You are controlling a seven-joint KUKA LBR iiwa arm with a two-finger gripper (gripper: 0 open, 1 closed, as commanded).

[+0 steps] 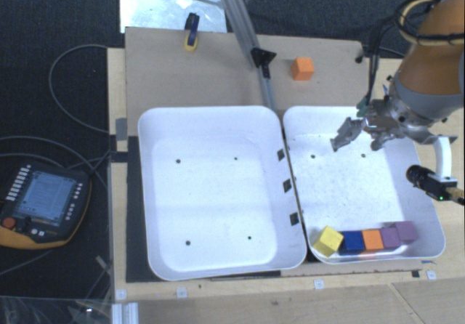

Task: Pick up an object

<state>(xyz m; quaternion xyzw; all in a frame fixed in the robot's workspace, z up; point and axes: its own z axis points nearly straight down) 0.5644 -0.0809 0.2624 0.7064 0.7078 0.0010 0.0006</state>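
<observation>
Blocks: yellow block (328, 240), blue block (353, 242), orange block (373, 240), purple block (404, 232), rowed along right bin (341, 170) near edge. Gripper (360, 134) above bin, well apart, apparently spread, nothing between fingers. Pick not yet begun.

We find the widest free room over the left bin (211, 192), whose floor lies bare from wall to wall. In the right bin (363, 184) the middle floor is open too, but four blocks crowd its 6 o'clock wall in a touching row: a yellow block (328, 240), a blue block (353, 241), an orange block (373, 239) and a purple block (402, 232) (the yellow one sits tilted). The gripper (360, 134) and arm (432, 61) take up that bin's 1 o'clock corner. A slanted metal pole (240, 17) crosses the counter (218, 68) at 12 o'clock, with a lone orange cube (303, 68) just beyond it.
</observation>
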